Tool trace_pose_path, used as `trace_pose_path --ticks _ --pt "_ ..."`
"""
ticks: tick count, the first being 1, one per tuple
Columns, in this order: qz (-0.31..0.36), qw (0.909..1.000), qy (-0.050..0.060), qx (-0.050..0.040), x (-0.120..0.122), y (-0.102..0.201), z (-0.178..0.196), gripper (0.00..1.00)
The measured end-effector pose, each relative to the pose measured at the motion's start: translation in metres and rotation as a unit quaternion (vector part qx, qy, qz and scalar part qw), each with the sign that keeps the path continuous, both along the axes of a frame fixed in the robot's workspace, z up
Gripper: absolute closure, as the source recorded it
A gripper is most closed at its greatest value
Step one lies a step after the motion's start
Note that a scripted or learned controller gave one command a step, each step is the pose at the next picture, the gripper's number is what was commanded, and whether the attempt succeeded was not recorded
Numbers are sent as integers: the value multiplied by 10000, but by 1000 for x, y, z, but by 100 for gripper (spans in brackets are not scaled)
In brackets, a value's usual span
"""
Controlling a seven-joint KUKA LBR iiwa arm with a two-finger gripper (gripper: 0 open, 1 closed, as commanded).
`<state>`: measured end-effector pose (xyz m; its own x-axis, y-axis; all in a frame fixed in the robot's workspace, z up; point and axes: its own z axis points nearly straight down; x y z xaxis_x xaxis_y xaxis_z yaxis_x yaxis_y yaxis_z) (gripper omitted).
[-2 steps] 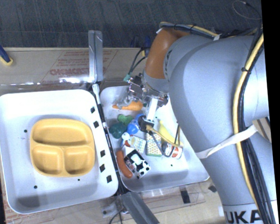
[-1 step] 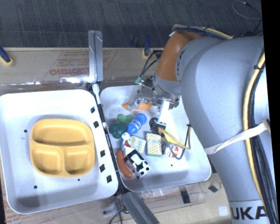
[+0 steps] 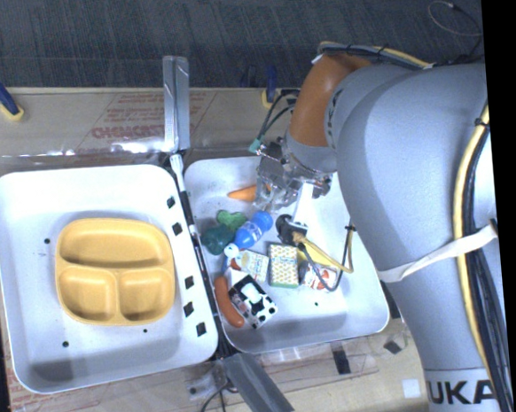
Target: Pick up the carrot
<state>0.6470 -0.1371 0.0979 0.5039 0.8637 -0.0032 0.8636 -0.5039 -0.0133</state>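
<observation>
Your gripper [image 3: 274,189] hangs over the far part of the right bin [image 3: 365,317], and from this slanted view you cannot tell whether it is spread or closed, because the metal at the tip blurs into the wrist hardware above it. Nothing is visibly caught in it, so treat it as holding nothing. The carrot [image 3: 242,193] lies just to the left of the tip, on the bin floor near the far wall, a short orange piece whose right end disappears under or against the gripper. Its long axis runs left to right, roughly parallel to the bin's far wall. That is the relation your next move depends on: the carrot sits to the left of the tip, not beneath it, so the tip probably needs to move left before descending, with its closing direction set across that axis, near to far. Nearer to you is a cluster of clutter: a green toy [image 3: 224,228], a blue bottle [image 3: 253,229], small boxes [image 3: 276,266]. The left bin [image 3: 21,353] holds a yellow divided tray [image 3: 114,270], well apart from the work.
</observation>
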Motion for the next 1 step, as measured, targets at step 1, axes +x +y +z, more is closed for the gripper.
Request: trace_pose_path --ticks 1 --pt "-1032 9946 -39 -25 10 82 92 100"
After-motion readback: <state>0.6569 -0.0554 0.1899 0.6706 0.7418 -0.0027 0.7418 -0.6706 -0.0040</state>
